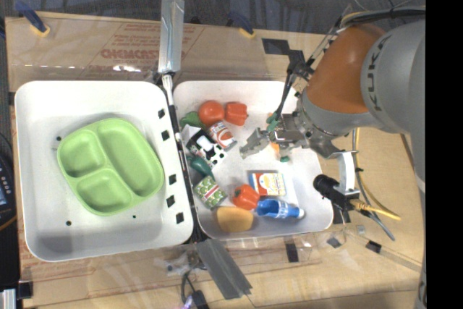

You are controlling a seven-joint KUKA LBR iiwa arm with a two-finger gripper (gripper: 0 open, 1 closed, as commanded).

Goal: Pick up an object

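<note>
Two shallow white bins side by side, smooth plastic with rounded corners. In the left bin (36, 228), a lime-green divided plate (108, 163) – matte, soft-cornered, three compartments, lying flat.

In the right bin (311, 224), a clutter of small toy groceries:
- Along the back, a round glossy red tomato (211, 112) beside a blockier red piece (236, 112).
- Just below them, a small can (221, 134) with a red-and-white label, tilted.
- Against the can, a black-and-white patterned item (205, 150).
- Toward the front left, a green printed packet (208, 189).
- Next to it, an orange-red pepper (246, 196) with a green stem, touching a dull yellow-orange lump (235, 218) at the front wall.
- Beside the pepper, a flat little box (266, 183) with an orange picture.
- Just in front of the box, a shiny blue bottle (278, 210) lying on its side.

Reaching in from the right, the grey arm (394, 79) with its orange band. At its end, the gripper (255, 142) – grey metal, angular, low over the bare white middle of the right bin, between the can and the box. How far open: cannot tell. Whether touching anything: cannot tell either.
</note>
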